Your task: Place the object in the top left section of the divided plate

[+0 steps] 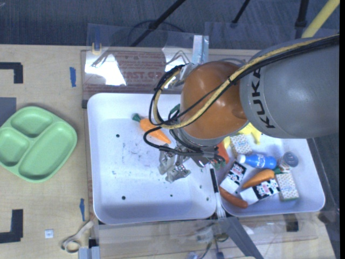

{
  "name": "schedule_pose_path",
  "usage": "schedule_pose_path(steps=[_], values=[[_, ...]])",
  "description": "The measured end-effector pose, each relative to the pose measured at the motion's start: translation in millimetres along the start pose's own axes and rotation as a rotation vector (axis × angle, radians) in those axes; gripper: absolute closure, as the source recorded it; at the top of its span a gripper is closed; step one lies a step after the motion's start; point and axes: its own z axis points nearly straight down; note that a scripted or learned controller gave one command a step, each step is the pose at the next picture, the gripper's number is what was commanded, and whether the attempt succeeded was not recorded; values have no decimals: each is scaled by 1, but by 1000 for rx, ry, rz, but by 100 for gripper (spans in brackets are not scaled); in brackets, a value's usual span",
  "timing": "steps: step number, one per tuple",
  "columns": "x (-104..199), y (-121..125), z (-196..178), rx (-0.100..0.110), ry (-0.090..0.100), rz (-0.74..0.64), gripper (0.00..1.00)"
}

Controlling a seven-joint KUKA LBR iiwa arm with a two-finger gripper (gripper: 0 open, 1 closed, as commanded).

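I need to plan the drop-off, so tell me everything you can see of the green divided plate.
The green divided plate lies flat on the wooden bench, left of the left white bin and apart from it. It looks like smooth, matte plastic with rounded corners and a raised rim. Raised ridges split it into three sections: two smaller ones along its upper and left sides, one larger toward the lower right. It sits turned at an angle to the bench edges.

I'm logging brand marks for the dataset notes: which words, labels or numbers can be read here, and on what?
"KUKA", only partly in view, in dark letters on the grey arm.
Reddish print on the clear sheet behind the left bin: too blurred to read.
Black-and-white patterned cartons in the right bin: no legible text.
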Motion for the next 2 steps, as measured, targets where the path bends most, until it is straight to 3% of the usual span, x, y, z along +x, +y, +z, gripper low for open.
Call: schedule_pose_path(steps=[1, 2], values=[[25, -19, -150, 3, -3, -21, 100], [25, -19, -150, 2, -3, -21, 0]])
